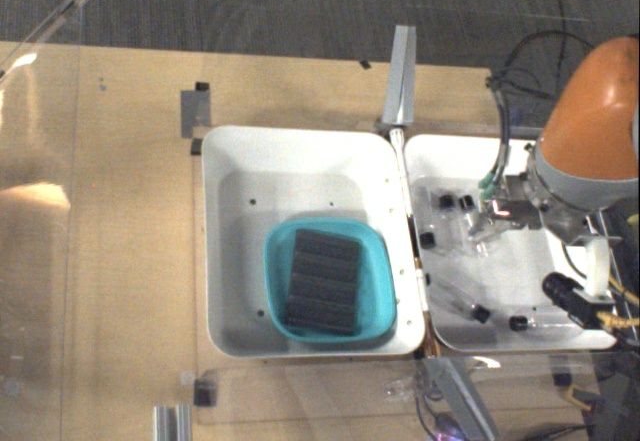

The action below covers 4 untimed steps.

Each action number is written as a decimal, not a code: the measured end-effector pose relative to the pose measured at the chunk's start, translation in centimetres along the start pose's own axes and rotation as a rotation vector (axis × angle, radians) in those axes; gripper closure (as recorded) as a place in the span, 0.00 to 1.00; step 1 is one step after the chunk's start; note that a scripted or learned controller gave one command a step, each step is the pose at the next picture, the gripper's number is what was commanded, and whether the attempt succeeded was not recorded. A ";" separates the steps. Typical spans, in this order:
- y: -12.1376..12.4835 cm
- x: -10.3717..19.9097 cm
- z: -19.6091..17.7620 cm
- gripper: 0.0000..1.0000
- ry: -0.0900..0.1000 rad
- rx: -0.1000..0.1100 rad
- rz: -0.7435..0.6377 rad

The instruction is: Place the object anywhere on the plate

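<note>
The arm [597,129] enters from the 3 o'clock side, and its orange band is at about 2 o'clock in the view. Under the band the grey wrist [575,191] points down. The gripper [487,219] reaches toward 9 o'clock from the wrist.
</note>
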State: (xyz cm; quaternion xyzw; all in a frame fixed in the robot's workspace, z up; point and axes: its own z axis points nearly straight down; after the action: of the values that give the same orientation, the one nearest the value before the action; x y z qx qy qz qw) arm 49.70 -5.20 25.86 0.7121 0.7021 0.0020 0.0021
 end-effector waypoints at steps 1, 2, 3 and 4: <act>-1.0 5.7 7.5 1.00 0.001 0.002 0.036; -0.2 7.2 -11.9 1.00 0.001 -0.007 0.012; 0.4 12.1 4.2 1.00 0.001 0.004 0.040; 1.0 9.0 -17.9 1.00 0.001 -0.008 0.096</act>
State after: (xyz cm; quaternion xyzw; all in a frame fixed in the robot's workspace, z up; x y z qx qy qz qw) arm 50.75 3.76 43.74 0.7451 0.6669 0.0052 0.0042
